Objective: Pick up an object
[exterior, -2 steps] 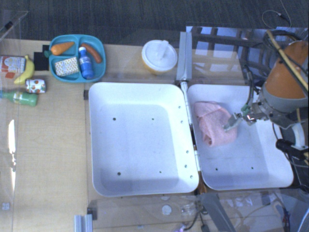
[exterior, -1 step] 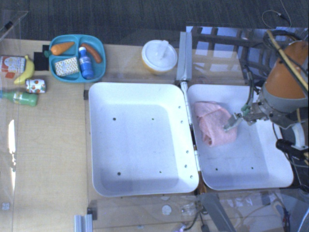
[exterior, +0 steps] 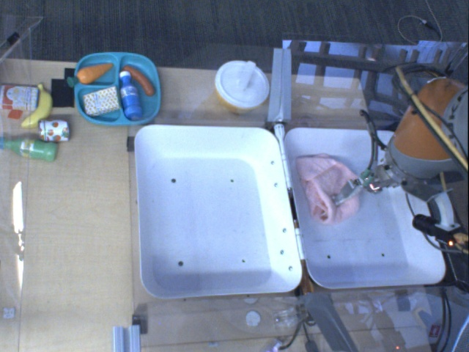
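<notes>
The only thing in either bin is a pink cloth (exterior: 327, 188), lying crumpled in the right bin (exterior: 381, 270), towards its left wall and the upper half of the floor. The left bin (exterior: 205, 218) has nothing for the arm to take.

The arm (exterior: 429, 134) reaches in from the right, and its end effector (exterior: 344, 193) is down at the right edge of the cloth, its metal tips lying against or just over the fabric. Whether the tips are spread or closed cannot be told here; they are small and partly lost against the folds, and no fabric can be seen caught between them.

So the approach looks done: the end effector has been brought to the one object on offer and sits low, at cloth height. The grasp itself cannot be confirmed. The cloth rests flat on the bin floor, with no part visibly raised or pulled into a peak, which suggests the lift is not yet done. What seems left is closing on a fold, if that is not already done, and raising the cloth clear of the bin.

A tray of toy food (exterior: 117, 88) and a lidded cup (exterior: 242, 85) stand on the table (exterior: 73, 233) beyond the bins, well apart from the work.
</notes>
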You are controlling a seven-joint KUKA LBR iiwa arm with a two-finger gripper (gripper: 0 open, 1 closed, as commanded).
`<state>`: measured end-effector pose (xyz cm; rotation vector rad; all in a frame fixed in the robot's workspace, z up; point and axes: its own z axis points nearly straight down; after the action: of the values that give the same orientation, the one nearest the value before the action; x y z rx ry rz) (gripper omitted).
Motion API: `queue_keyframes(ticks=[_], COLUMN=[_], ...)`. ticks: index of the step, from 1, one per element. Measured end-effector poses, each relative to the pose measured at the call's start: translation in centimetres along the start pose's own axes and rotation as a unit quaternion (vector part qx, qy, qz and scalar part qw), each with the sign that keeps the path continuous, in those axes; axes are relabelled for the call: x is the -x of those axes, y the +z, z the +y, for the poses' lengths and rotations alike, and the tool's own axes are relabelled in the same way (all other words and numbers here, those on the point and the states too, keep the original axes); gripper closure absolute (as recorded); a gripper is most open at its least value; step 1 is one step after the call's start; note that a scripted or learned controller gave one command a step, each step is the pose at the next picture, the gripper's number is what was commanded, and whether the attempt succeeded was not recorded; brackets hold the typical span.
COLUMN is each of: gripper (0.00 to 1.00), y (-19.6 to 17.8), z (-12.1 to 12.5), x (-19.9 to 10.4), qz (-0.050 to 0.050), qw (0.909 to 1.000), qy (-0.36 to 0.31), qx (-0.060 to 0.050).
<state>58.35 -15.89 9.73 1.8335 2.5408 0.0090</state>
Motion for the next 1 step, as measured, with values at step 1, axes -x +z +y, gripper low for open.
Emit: queue_keyframes(ticks=[1], gripper=[0.0], y=[0.53], z=[3.84], x=[-5.64], qz=[-0.002], qw=[0.9999], qy=[0.009], qx=[0.004])
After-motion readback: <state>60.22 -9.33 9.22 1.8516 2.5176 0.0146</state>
